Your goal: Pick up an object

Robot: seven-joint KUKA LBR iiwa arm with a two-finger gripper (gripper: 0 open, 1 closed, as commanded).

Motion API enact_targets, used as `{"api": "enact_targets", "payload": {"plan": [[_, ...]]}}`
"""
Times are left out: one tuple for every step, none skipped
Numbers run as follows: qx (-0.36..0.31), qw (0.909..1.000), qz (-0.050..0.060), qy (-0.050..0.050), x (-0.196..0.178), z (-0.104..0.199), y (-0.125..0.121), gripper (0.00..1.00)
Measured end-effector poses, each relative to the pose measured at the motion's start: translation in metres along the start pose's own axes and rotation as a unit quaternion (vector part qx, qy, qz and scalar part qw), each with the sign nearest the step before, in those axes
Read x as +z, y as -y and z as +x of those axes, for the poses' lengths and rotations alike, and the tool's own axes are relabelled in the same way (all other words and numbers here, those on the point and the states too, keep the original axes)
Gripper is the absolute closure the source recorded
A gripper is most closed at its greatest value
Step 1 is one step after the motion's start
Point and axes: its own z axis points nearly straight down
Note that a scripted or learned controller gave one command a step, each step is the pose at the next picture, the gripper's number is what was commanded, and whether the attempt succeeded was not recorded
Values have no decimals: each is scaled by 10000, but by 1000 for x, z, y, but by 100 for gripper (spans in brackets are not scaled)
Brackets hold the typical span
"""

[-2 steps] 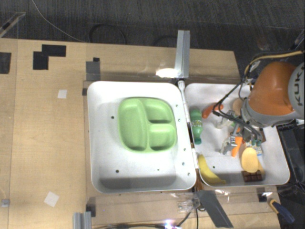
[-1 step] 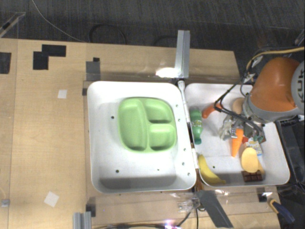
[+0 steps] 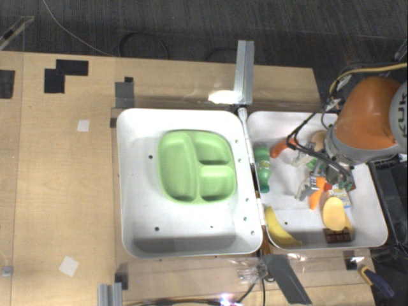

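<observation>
Looking at the near edge of the right bin (image 3: 381,225) first, we see a brown block (image 3: 338,236) by the wall, a banana (image 3: 278,229) curled in the near-left corner, and a yellow lemon-like fruit (image 3: 335,213) just beyond the block. Any of these could be the pick. Just above them we catch the gripper (image 3: 319,185), hanging low among an orange piece (image 3: 315,199) and some small clutter we can't make out. Whether that claw is released or clenched, we cannot tell; wires and shadow hide it.

What could go wrong? We judge the crowd is the trouble: the pieces lie close together, so a closing claw could nudge one aside or pinch two at once. The banana hugs the wall, leaving poor room for a finger on that side.

Farther back, a green bottle (image 3: 261,168) lies along the divider and an orange-red bit (image 3: 278,149) sits near it, with bare floor between them and the arm (image 3: 370,113). That is the freest room. In the left bin (image 3: 131,190) lies a green tray (image 3: 195,166), wide margins all round.
</observation>
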Motion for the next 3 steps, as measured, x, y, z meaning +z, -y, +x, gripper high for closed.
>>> {"api": "enact_targets", "payload": {"plan": [[480, 9988, -4, -85, 14, 11, 0, 0], [450, 9990, -1, 4, -1, 6, -1, 100], [448, 9990, -2, -4, 0, 7, -1, 0]]}}
